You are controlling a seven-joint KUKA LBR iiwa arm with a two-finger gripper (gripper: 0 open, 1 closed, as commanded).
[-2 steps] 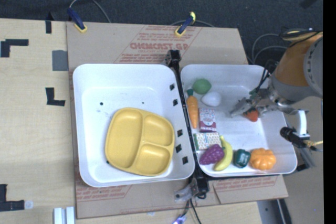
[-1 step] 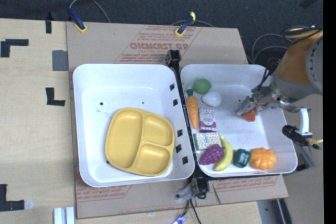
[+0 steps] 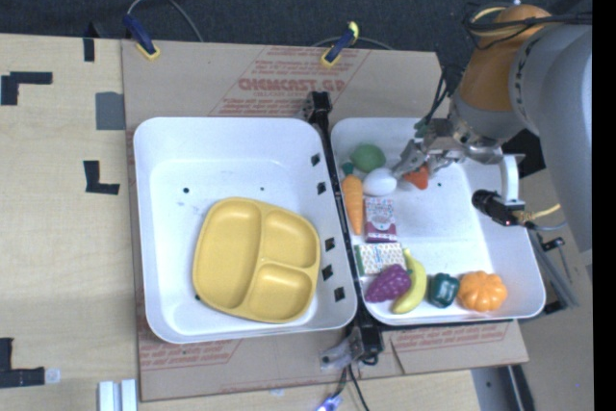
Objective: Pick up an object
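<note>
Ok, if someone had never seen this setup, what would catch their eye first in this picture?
Probably the big yellow divided plate, alone in the left bin. Next, the cluster of toy food along the right bin's left and near edges: carrot, purple grapes, banana, orange pumpkin. The gripper hangs over that bin's far end.

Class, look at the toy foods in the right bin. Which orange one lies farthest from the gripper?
The pumpkin, in the right bin's near corner by the camera. The carrot lies much closer to the gripper.
</note>
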